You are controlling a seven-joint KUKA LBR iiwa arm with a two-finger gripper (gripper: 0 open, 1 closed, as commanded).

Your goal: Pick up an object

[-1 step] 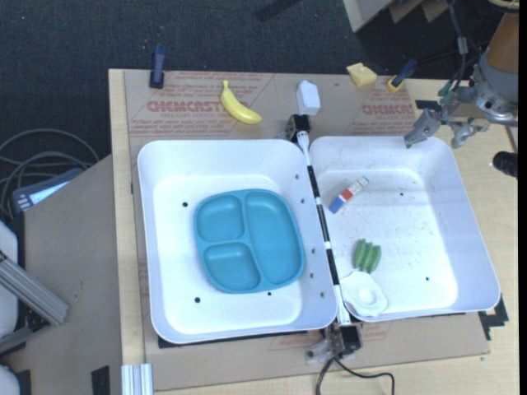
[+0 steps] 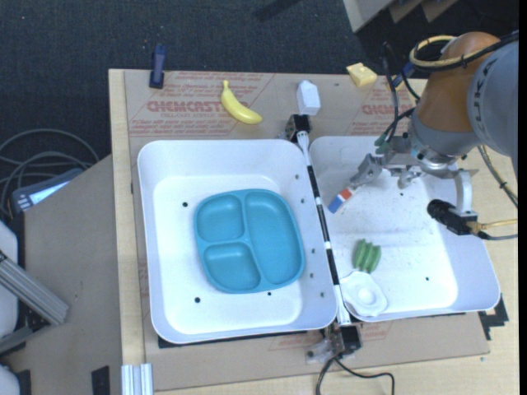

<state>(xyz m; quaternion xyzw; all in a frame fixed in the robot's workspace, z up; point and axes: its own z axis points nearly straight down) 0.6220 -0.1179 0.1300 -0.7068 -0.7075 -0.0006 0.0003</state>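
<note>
Dark carpet surrounds a cardboard-topped bench (image 2: 206,105) w/ two shallow white bins side by side. Right bin (image 2: 461,262) holds the likely picks: a small red, white and blue block-shaped item (image 2: 340,200) near its left wall, a green ridged pickle-like piece (image 2: 366,255) further toward the front, and a round white cup-like object (image 2: 363,295) at the front-left corner.

The grey two-finger gripper (image 2: 389,169) is over the right bin's back area; one thin finger (image 2: 362,171) slants down-left toward the red/white/blue item, its tip just beside it, and I can't tell if they touch. Jaws look spread, nothing visible between them. So approach stage, no grasp yet.

Next move, my guess: shift slightly left/forward so the item sits btwn the fingers, go down, close. It's close to the bin wall, so there's little room on that side.

Outward: left bin (image 2: 165,212) carries a turquoise three-compartment plastic plate (image 2: 247,241). On the bench behind the bins: a yellow toy banana (image 2: 239,105), a small white block (image 2: 308,97), a yellow wedge (image 2: 361,75), a dark blue clip-like bit (image 2: 157,64).
</note>
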